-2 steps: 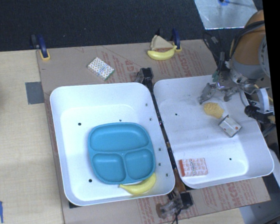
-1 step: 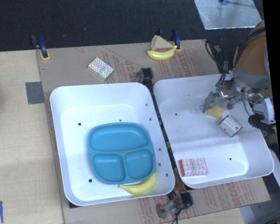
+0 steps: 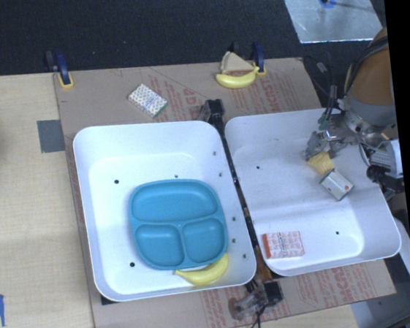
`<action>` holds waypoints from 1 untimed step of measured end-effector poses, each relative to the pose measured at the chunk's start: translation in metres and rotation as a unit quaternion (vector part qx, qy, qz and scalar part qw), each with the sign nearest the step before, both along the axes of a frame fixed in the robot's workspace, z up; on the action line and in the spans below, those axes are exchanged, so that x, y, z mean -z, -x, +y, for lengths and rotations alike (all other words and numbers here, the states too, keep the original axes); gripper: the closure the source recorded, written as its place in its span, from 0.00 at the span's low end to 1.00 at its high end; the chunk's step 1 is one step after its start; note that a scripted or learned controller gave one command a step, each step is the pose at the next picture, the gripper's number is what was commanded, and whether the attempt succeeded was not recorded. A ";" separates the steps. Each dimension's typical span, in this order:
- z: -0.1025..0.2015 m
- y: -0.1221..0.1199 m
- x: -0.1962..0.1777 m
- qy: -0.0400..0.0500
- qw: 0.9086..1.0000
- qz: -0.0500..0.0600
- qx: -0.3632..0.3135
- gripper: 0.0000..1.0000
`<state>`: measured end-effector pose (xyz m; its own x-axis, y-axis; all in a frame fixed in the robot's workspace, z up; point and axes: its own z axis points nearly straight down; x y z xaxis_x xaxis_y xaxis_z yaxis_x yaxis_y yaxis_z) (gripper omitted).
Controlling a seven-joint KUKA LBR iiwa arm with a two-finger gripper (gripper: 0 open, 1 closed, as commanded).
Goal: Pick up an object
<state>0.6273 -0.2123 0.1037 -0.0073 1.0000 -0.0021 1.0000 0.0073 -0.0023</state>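
My gripper (image 3: 325,143) reaches in from the right over the upper right part of the right bin (image 3: 283,143). Directly under its tip sits a small yellow block (image 3: 320,163), touching or nearly touching it. Whether the block is gripped cannot be made out. A grey-white block (image 3: 337,184) lies just below and to the right of the yellow one on the bin floor. Near the bin's front edge lies a flat red and white packet (image 3: 282,244).
The left bin (image 3: 101,157) holds a blue divided plate (image 3: 176,222), with a yellow banana (image 3: 203,273) at its front edge. Behind the bins, on the cardboard, lie another banana with a sandwich-like piece (image 3: 237,73) and a patterned packet (image 3: 147,99).
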 end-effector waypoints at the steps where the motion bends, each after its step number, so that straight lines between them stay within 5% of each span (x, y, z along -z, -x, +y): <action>1: 0.069 -0.018 -0.074 -0.001 1.000 -0.001 0.001 1.00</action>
